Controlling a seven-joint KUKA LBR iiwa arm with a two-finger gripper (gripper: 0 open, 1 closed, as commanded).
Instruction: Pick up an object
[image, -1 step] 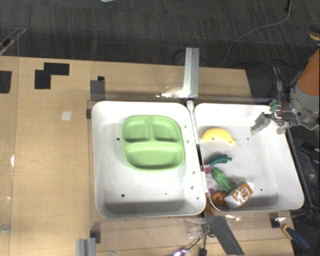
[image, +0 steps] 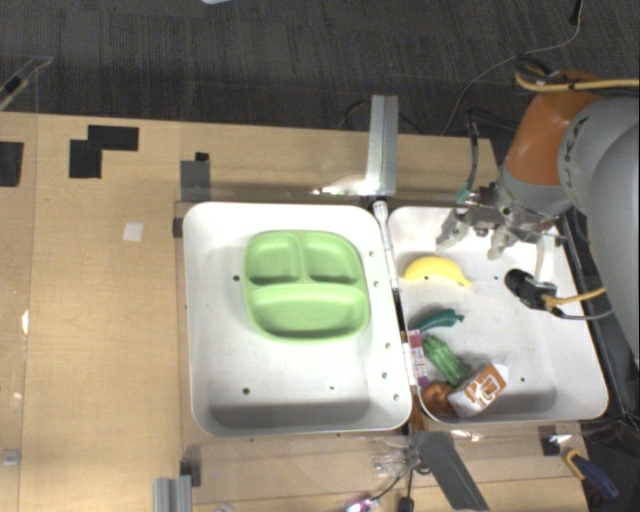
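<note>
Camera view is showing the gripper (image: 474, 238) hanging over the far part of the right bin (image: 560, 375), with its two fingers spread apart and nothing between them. Just below and a little to the left of it, the yellow banana (image: 436, 270) is lying on the bin floor, near the wall that divides the two bins. I am judging this banana to be the likely object for picking.

Several things could be going wrong from here. The banana is curved and smooth, so if the fingers are closing on its sloping side, it may be slipping out or rolling away. It is also lying close to the dividing wall, so one finger may be striking that wall while descending. The other objects, a dark green item (image: 437, 320) and a white and orange package (image: 480, 388), are crowding the near left corner. The green divided plate (image: 304, 283) is resting in the left bin (image: 215, 330).
</note>
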